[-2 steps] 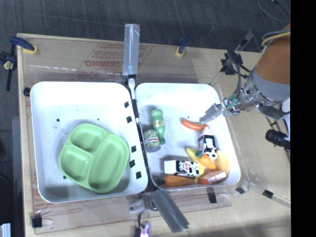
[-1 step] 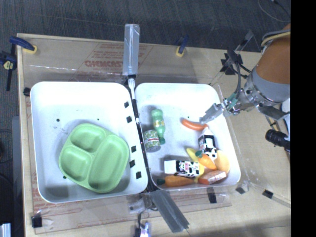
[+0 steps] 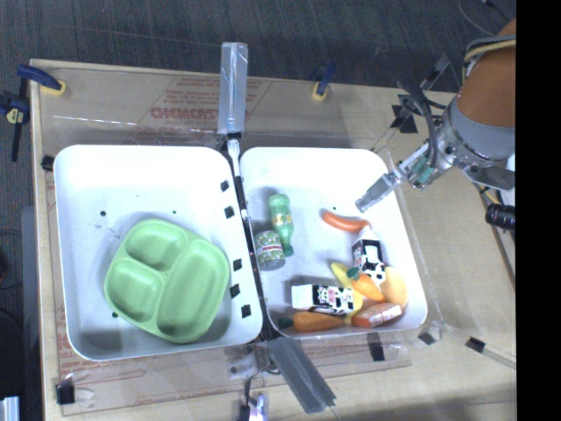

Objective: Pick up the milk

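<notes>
The milk (image 3: 324, 297) is a small white carton with black cow spots, lying on its side near the front of the right bin (image 3: 302, 160). A second cow-spotted carton (image 3: 369, 258) stands just behind and to its right. My gripper (image 3: 364, 203) hangs over the right bin's far right part, slanting down and to the left. Its tip is just right of an orange-red sausage (image 3: 344, 221), above the cow-spotted carton and well apart from the lying milk. Nothing is seen in it.
The right bin also holds a green bottle (image 3: 280, 217), a small labelled can (image 3: 271, 251), a banana (image 3: 346, 275), a carrot (image 3: 320, 321) and other play food crowding the milk. A green divided plate (image 3: 168, 280) lies in the left bin (image 3: 131, 169).
</notes>
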Robot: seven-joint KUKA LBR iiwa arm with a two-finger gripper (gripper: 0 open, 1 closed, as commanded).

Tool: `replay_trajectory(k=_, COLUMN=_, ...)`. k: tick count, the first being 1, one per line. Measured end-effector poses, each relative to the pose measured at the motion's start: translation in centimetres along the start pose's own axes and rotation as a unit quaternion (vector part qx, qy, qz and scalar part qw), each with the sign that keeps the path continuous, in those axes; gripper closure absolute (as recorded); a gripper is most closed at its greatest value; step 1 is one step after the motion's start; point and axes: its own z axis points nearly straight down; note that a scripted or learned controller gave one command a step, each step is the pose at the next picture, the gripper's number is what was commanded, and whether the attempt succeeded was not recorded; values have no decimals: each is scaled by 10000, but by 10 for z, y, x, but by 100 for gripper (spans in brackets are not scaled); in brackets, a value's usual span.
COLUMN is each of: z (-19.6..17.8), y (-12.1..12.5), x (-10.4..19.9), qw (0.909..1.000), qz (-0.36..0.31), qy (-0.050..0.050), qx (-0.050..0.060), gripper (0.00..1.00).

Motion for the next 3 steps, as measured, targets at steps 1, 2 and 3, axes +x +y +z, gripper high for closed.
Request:
replay_trajectory(k=1, z=70, y=-56, x=28, qw=9997, qz=-256, qy=10, qx=8, gripper=0)
replay_trajectory(k=2, z=40, y=-23, x=10, qw=9989, qz=-475, qy=6, qx=1, gripper=0)
replay_trajectory(k=3, z=17, y=-2, x=-1, qw=9986, qz=-537, qy=6, qx=-1, gripper=0)
